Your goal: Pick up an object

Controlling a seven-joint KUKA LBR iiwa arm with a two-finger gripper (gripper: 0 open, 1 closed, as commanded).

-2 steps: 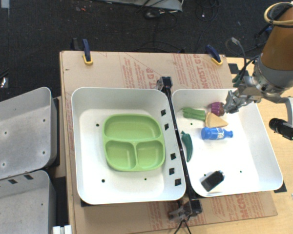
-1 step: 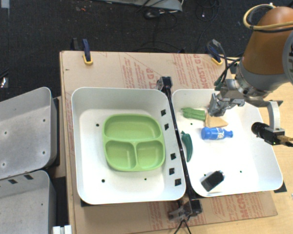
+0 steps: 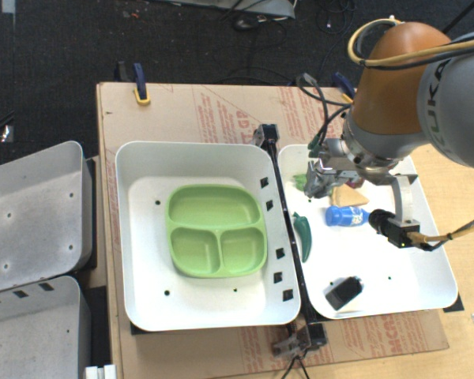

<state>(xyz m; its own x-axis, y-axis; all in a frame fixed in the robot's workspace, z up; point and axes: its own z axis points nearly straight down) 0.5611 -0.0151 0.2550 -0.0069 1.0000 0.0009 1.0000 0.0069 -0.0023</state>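
Objects lie under the pincer [image 3: 322,181]: blue cylinder [image 3: 347,216], tan wedge [image 3: 350,197]; its grip perhaps slack, I cannot tell.

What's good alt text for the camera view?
A grey arm's gripper hangs over the right bin, near a blue object, a green object and a black block. The left bin holds a green divided tray.
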